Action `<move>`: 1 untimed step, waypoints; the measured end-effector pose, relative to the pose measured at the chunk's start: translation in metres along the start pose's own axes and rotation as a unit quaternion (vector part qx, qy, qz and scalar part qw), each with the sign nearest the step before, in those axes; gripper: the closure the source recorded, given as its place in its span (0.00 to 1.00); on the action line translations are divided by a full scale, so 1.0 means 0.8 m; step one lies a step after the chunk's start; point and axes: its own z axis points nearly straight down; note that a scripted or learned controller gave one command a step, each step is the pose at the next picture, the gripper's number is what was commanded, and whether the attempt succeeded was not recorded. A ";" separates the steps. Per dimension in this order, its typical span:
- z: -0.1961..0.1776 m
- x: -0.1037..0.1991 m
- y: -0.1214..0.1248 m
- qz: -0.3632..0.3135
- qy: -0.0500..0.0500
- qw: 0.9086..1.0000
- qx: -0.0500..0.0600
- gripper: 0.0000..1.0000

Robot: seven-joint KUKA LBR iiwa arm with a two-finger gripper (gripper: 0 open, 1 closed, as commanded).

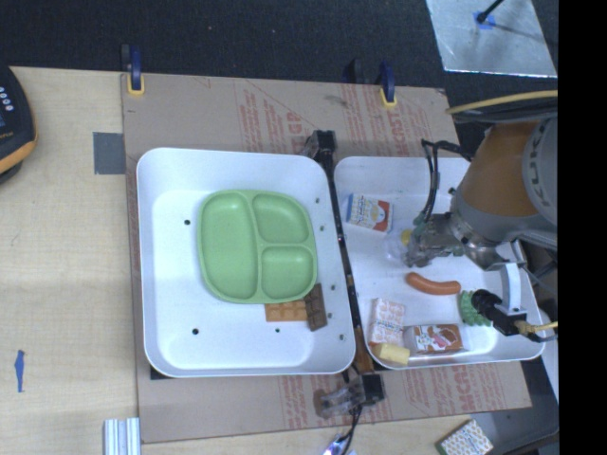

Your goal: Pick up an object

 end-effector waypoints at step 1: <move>0.000 0.000 0.000 -0.001 0.000 1.000 0.000 0.00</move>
